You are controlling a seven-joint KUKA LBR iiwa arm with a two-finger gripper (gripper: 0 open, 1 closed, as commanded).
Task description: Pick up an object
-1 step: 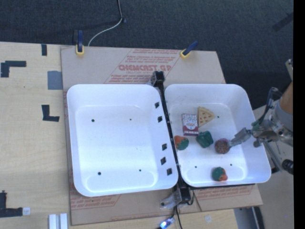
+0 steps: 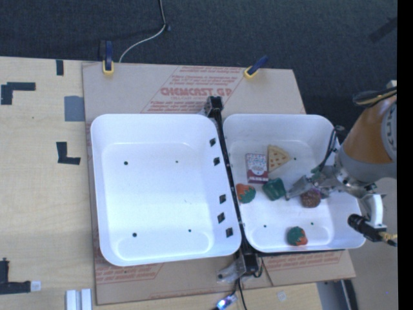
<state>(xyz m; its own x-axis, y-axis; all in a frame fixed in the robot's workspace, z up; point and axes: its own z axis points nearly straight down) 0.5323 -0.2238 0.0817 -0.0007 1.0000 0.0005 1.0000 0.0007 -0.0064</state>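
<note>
We see the left bin (image 2: 155,186) offering a wide open floor, with only its low walls to clear. The right bin (image 2: 284,128) is crowded in its middle: a small card (image 2: 257,167), a yellow wedge (image 2: 278,157), a green block (image 2: 274,188), an orange-green piece (image 2: 245,192) and a brown lump (image 2: 310,199) sit close together. A red-green toy (image 2: 297,236) lies apart near the front wall, with bare floor around it. The arm (image 2: 368,144) blocks the right side.

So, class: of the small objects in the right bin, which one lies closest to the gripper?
The dark brown round piece, right by the gripper; the green block lies farther left.
</note>
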